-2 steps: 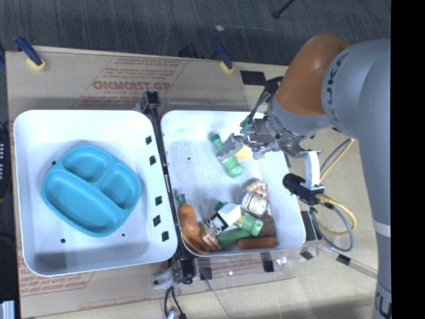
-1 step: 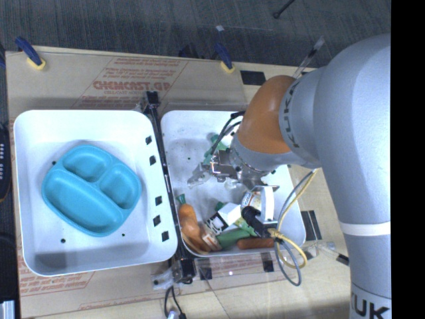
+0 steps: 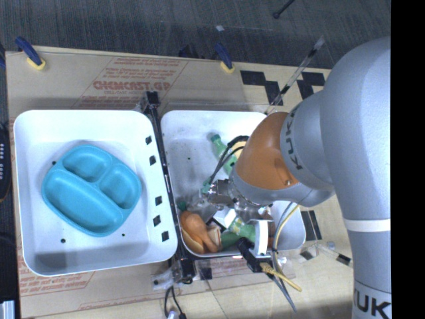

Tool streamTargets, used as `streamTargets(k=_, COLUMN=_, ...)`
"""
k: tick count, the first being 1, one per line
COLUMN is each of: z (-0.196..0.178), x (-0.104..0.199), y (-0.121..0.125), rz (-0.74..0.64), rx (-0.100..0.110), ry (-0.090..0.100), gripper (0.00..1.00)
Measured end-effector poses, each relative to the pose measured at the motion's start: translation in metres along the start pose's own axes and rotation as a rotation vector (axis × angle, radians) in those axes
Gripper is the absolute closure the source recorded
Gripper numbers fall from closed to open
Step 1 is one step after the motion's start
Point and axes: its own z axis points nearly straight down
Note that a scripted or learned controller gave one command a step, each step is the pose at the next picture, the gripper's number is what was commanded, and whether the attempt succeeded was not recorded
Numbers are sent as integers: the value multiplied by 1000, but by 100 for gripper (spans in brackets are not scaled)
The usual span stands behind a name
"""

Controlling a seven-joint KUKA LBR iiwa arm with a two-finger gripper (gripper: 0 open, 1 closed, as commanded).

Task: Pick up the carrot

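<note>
The pincer (image 3: pixel 229 223) is low in the near end of the right-hand shallow white plastic bin (image 3: pixel 182 131), under the grey arm with its orange band (image 3: pixel 265 158); whether it is spread or pressed together cannot be told from this angle. Just beside it, in the near-left corner of that bin, lies the orange tapered carrot (image 3: pixel 194 231) among a clutter of small items, some green (image 3: pixel 242 231). A small green piece (image 3: pixel 216 140) lies farther back in the same bin. The left-hand white bin (image 3: pixel 26 178) holds a light-blue divided plastic plate (image 3: pixel 89 188). Both bins rest on the cardboard-covered table (image 3: pixel 126 78).
</note>
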Motion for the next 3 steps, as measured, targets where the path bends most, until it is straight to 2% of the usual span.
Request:
streamTargets(k=1, z=-94, x=-69, y=79, rz=253, rx=1, ry=0, gripper=0)
streamTargets(k=2, z=3, x=-4, y=45, rz=587, rx=11, ry=3, gripper=0)
streamTargets(k=3, z=-104, x=33, y=74, rz=673, rx=2, ry=7, gripper=0)
